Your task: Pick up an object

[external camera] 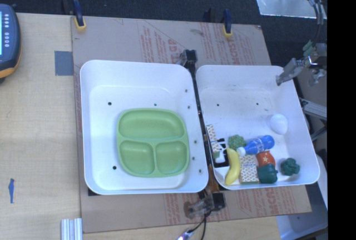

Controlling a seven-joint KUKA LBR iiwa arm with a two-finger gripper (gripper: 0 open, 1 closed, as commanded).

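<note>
The right bin (239, 91) holds a cluster of small toys along its near edge: a yellow banana (232, 166), a blue bottle (259, 144), a white egg (277, 122), a light green broccoli piece (236, 141), an orange-red item (265, 158), a green pepper-like toy (267, 174) and a dark green floret (289, 166). My gripper (290, 71) appears as a small grey shape at the far right corner of that bin, well away from the toys. Nothing shows between its tips.
The left bin (100, 83) contains a green divided plate (153, 141). A patterned card (211, 134) and a black piece (218, 156) lie by the wall between the bins. A grey-orange device (8, 39) sits at the bench's far left.
</note>
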